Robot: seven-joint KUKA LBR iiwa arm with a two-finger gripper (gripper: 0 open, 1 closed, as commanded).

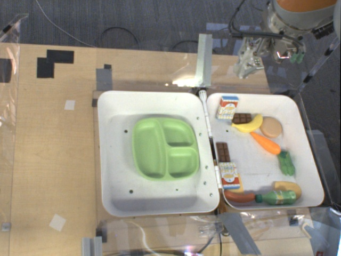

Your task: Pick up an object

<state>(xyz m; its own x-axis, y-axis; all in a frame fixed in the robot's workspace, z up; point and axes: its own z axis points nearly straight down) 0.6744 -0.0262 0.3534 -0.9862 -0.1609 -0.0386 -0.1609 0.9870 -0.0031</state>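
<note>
My gripper [249, 64] hangs high beyond the far edge of the right bin [298, 111], above the bench, with nothing seen in it. In that bin lie a small carton [227, 107], a chocolate bar [241, 118], a banana [250, 124], a round tan bun [272, 127], a carrot [265, 143] and a green vegetable [286, 163]. Along its left wall sit a second chocolate bar [222, 152] and another carton [229, 176]. At the near edge are a red sausage [240, 197], a green bottle [276, 198] and a yellowish roll [287, 186].
The left bin [114, 159] holds a green divided plate [164, 148]. A metal post [204, 60] stands behind the seam between the bins. Cables trail over the dark floor at the back. Black tape marks [53, 62] lie on the bench's far left.
</note>
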